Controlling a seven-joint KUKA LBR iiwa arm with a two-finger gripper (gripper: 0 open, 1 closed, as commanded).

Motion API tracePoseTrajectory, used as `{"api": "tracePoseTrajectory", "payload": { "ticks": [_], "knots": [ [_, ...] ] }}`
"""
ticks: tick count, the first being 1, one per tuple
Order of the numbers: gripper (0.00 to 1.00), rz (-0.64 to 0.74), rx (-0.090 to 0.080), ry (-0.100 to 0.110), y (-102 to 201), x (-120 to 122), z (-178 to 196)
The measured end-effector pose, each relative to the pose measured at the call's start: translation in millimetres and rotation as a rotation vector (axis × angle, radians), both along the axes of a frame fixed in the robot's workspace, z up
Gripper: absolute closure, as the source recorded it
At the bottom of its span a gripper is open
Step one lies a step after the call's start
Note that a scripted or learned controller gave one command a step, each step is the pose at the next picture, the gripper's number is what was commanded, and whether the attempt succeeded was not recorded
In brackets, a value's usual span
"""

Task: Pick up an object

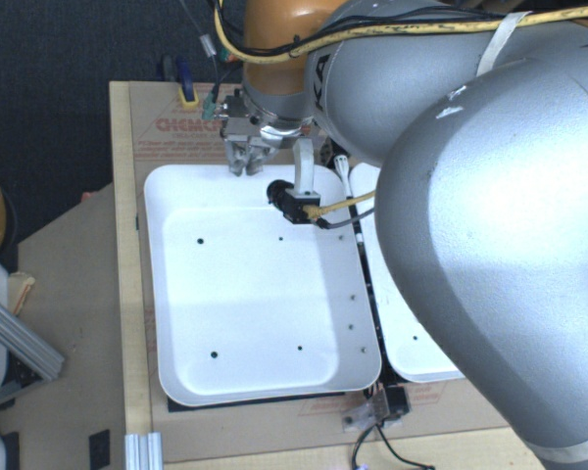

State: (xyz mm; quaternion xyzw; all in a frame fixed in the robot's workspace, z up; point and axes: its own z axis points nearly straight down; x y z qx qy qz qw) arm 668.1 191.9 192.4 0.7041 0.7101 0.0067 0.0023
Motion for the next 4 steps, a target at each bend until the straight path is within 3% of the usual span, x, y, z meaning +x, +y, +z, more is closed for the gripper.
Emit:
{"api": "tracePoseTrajectory", "payload": {
  "ticks": [1, 2, 3, 4],
  "knots": [
    [1.0, -0.012, -0.005, 0.007, -53.1, -50.2, 79.5],
    [1.0, -0.011, -0.007, 0.021, -74.4, -105.5, 59.2],
    [1.0, 0.0, -0.004, 0.013, 20.8, -87.3, 25.1],
    [1.0, -0.014, -0.008, 0.017, -43.8, -107.1, 40.0]
  ]
}}
